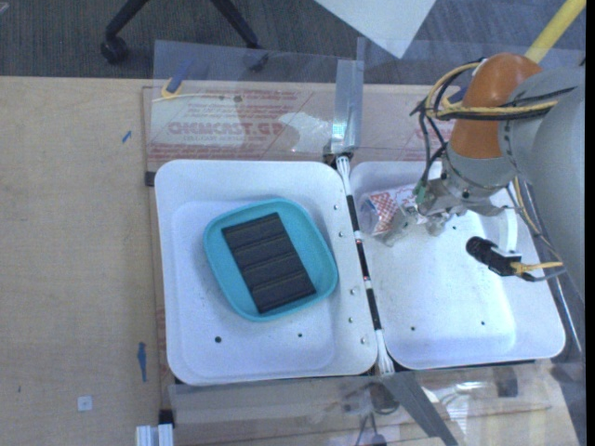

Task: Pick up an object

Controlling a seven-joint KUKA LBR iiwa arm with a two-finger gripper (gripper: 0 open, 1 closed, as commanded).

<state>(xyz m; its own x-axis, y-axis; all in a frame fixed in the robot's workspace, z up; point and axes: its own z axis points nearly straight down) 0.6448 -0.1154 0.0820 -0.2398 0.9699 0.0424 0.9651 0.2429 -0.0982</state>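
I see the gripper [402, 223] low in the right bin [465, 328], perhaps touching a packet [379, 208]; grip unclear.

counts on the bench

we count two white bins: a left bin [186, 333] and a right bin [483, 328]. we see one teal tray [321, 258], with one dark slab [270, 262] on it, in the left bin. we see one small packet [379, 209] in the right bin. we count one arm [497, 110].
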